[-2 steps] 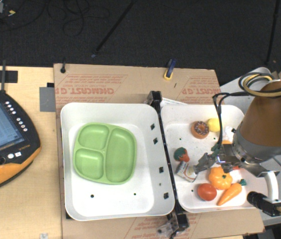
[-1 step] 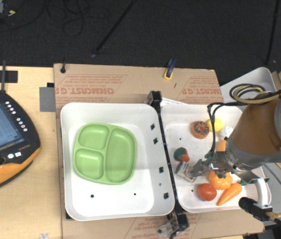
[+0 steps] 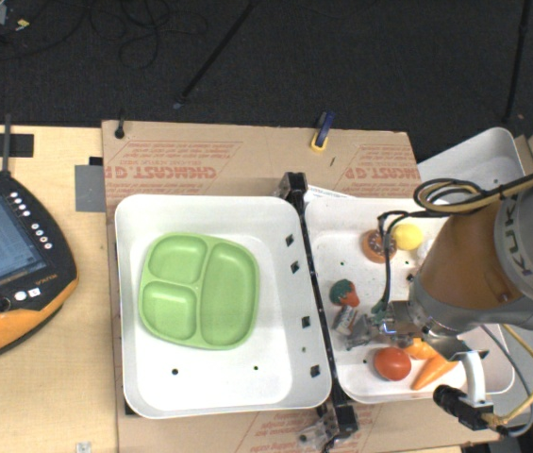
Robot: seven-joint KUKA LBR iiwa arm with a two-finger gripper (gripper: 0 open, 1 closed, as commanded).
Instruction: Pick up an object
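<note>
My gripper [image 3: 362, 329] is low in the right bin [image 3: 341, 253], near the bin's left wall, with the grey and orange arm [image 3: 474, 272] covering much of the bin behind it. Just above the gripper lies a small green and red object [image 3: 343, 293]. A red tomato-like ball [image 3: 392, 363] rests just below and right of the gripper, next to an orange carrot-shaped piece [image 3: 432, 368]. Farther back sit a yellow ball [image 3: 408, 236] and a brown round piece [image 3: 375, 245]. I see nothing clearly held in the gripper.
The left bin [image 3: 153, 376] holds a green divided plate [image 3: 200, 291]. A black divider [image 3: 308, 291] runs between the bins. A teach pendant [image 3: 7, 262] lies on the bench at far left. Cables [image 3: 441, 194] loop over the arm.
</note>
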